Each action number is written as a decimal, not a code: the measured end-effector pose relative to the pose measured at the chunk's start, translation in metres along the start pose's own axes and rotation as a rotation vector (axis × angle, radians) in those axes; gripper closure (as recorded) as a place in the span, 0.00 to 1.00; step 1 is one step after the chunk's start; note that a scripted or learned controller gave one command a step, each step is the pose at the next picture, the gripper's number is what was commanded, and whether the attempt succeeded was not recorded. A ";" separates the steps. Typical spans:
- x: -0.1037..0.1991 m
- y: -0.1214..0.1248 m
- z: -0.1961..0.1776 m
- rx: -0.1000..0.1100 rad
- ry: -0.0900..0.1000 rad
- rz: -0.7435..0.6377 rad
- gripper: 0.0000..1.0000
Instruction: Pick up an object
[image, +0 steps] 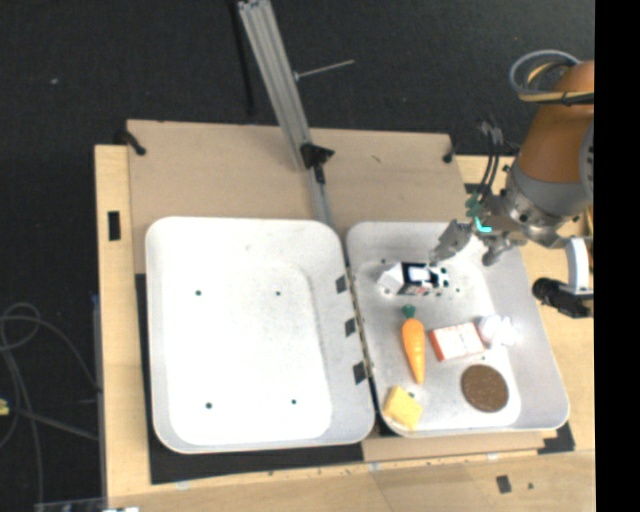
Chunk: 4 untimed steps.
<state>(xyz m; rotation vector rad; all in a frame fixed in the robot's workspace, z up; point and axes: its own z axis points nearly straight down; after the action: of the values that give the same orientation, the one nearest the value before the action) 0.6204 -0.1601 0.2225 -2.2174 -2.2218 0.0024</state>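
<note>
My gripper (472, 246) hangs over the far right part of the right bin (530, 400), with its two fingers spread open and nothing between them. Just to its lower left lies a white object with black and blue markings (412, 280). Nearer the front sit an orange carrot (413, 347), a small orange and white box (457, 342), a brown round disc (485, 387), a yellow block (402, 407) and a small whitish clear item (497, 328).
The left bin (240, 330) lies beside the right one, with a divider between them. A metal pole (290, 100) slants across the back of the bench. A black fitting (560, 293) juts out at the right bin's right side.
</note>
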 end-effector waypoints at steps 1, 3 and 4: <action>0.000 0.001 -0.003 -0.004 -0.002 -0.001 0.00; -0.005 0.007 0.099 -0.019 -0.004 0.001 0.00; -0.005 0.015 0.109 -0.023 -0.001 -0.001 0.00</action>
<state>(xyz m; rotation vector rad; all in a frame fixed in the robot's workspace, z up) 0.6353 -0.1654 0.1139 -2.2280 -2.2354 -0.0224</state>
